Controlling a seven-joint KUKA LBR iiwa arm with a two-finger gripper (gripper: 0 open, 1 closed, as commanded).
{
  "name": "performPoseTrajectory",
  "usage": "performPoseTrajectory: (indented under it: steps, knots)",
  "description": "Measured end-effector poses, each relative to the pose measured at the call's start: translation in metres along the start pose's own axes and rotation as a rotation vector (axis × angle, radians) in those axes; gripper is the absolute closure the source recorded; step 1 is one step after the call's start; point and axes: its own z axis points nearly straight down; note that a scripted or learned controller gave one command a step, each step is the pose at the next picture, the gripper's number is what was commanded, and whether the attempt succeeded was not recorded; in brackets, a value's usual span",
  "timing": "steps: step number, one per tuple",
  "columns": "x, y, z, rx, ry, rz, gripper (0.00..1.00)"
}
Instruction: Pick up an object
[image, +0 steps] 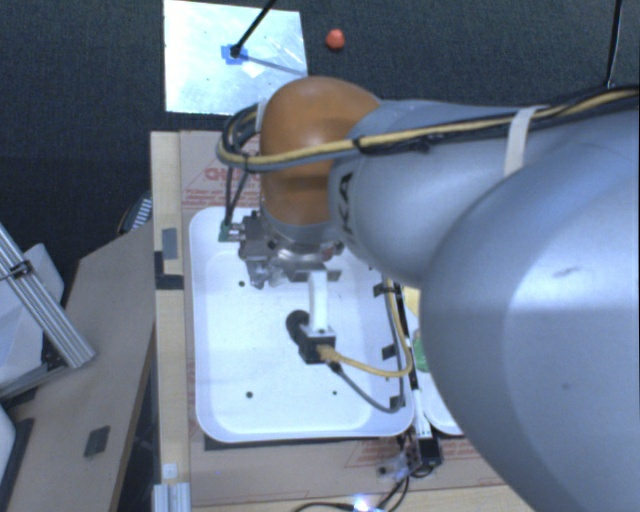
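Plainly, one hand (270, 268) hangs over one white bin (250, 385).

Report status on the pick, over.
Status: gripper low over left bin, far side. Cannot tell if anything is held. Most of right bin behind arm; green thing peeks at its edge.

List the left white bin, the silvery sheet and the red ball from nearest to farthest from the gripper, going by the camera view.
1. Left white bin: right beneath the gripper.
2. Silvery sheet: beyond the bin's far edge, on the dark floor.
3. Red ball: farthest back, to the right of the sheet.
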Motion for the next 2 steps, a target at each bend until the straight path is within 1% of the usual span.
performPoseTrajectory:
  steps: [1, 2]
  knots:
    - [0.000, -0.011, -0.012, 0.000, 0.000, 0.000, 1.00]
    - [0.000, -0.031, -0.013, 0.000, -0.001, 0.000, 1.00]
